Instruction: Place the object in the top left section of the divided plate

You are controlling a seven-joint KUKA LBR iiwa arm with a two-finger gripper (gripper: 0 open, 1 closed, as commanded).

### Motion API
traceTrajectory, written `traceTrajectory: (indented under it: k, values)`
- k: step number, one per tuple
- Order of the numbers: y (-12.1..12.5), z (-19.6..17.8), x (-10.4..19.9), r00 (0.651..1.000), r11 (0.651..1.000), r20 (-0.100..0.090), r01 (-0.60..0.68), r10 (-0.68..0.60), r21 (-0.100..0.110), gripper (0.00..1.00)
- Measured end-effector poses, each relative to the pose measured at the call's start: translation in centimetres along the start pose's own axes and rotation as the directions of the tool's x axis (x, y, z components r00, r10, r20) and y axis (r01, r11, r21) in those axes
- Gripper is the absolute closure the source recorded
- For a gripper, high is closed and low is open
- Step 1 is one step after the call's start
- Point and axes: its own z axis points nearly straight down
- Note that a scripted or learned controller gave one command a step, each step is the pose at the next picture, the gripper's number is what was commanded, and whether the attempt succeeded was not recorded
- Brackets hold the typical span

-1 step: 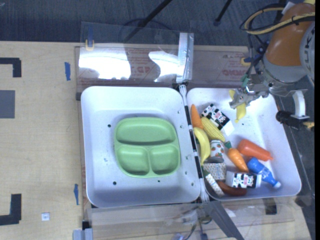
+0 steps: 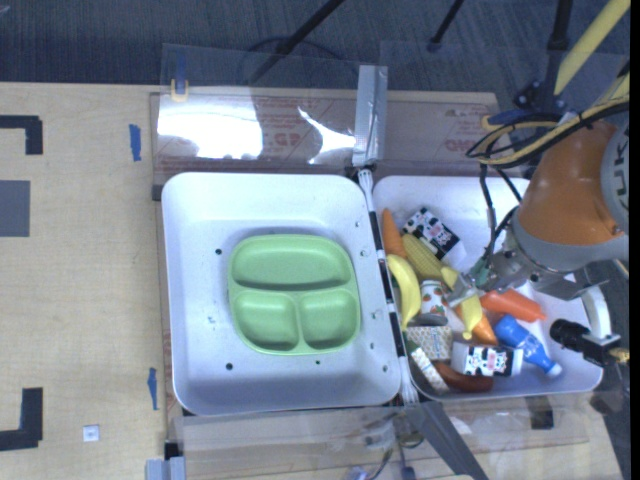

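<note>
The green divided plate (image 2: 294,291) lies in the middle of the left bin (image 2: 190,268). It has one long section across the far side and two smaller sections on the near side, and all three are bare. The right bin (image 2: 580,383), at 3 o'clock from the plate, holds a heap of small things (mostly toy food): a banana (image 2: 405,288) along its left wall, an ear of corn (image 2: 424,258) just beside the banana, a black and white carton (image 2: 432,230) at 12 o'clock of the heap, an orange carrot (image 2: 512,303), a blue bottle (image 2: 526,346) at 4 o'clock, and a second black and white carton (image 2: 486,360) at 6 o'clock.

The arm (image 2: 575,203) reaches in from 3 o'clock and hangs over the right bin. Its gripper (image 2: 485,273) is low above the heap, near the carrot and the corn. I cannot tell if the hand is apart or together, because the wrist covers it, and nothing is seen held in it. The objects are all in the right bin, well apart from the plate.
</note>
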Motion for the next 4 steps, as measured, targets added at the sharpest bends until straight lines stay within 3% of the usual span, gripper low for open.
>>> traceTrajectory:
  k: [1,2,3,4]
  values:
    - [0.9,2.1,-0.7,0.991,0.991,0.001,0.137,-0.137,-0.002,1.0]
    - [4.6,-4.9,5.3,0.863,0.863,0.005,0.505,-0.505,-0.003,1.0]
    - [4.5,-4.9,5.2,0.864,0.864,0.005,0.504,-0.504,-0.003,0.0]
    - [12.6,4.3,-3.7,0.865,0.865,0.003,0.501,-0.501,-0.002,0.0]
